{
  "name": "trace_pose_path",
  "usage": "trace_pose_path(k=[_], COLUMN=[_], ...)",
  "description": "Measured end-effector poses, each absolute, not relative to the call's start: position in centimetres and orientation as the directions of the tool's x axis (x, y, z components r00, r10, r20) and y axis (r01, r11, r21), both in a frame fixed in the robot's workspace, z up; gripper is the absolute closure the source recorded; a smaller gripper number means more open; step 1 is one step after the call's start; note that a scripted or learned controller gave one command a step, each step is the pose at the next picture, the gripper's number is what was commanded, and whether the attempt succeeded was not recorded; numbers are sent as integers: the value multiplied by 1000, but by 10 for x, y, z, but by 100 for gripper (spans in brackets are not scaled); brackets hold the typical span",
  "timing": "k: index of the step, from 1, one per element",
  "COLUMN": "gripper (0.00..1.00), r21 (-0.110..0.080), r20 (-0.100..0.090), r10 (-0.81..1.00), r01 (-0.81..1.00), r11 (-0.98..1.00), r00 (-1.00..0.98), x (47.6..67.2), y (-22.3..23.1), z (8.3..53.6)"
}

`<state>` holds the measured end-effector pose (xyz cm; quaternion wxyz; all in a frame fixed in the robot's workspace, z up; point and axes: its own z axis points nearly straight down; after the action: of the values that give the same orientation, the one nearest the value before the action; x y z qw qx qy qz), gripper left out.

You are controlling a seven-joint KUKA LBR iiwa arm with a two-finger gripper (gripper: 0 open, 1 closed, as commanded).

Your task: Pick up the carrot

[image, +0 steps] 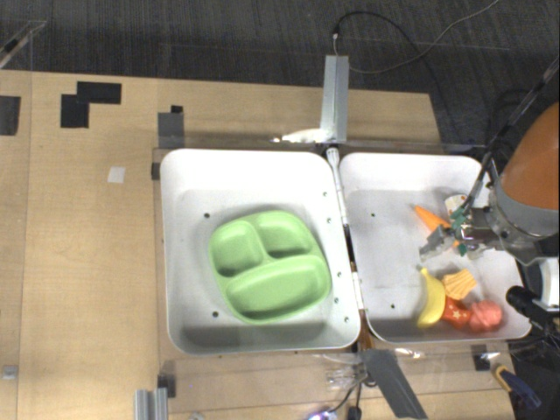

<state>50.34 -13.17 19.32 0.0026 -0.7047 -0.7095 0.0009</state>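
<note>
The carrot (428,216) is a small orange wedge lying on the floor of the right bin (385,261), in its upper right part. My gripper (444,233) reaches in from the right and hangs just right of and below the carrot, over its thick end. Its fingers are open; one grey finger (434,247) points down-left, beside the carrot. Nothing sits between them, and the carrot rests on the bin floor.
A banana (430,297), a yellow-orange piece (460,283), a red tomato-like piece (452,313) and a pink piece (486,317) cluster in the right bin's lower right corner. A green divided plate (269,263) lies in the left bin (188,234).
</note>
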Motion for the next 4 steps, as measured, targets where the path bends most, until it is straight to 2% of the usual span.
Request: trace_pose_path(k=[1,2,3,4], gripper=[0,0,0,100], r21=[-5,8,4,-4], r20=[3,-1,1,2], r10=[991,999,992,993], r01=[991,999,992,993], r11=[-137,48,-124,-114], r00=[137,-48,124,114], x=[538,598,641,641], y=[-177,-188,-196,-194], z=[97,88,87,94])
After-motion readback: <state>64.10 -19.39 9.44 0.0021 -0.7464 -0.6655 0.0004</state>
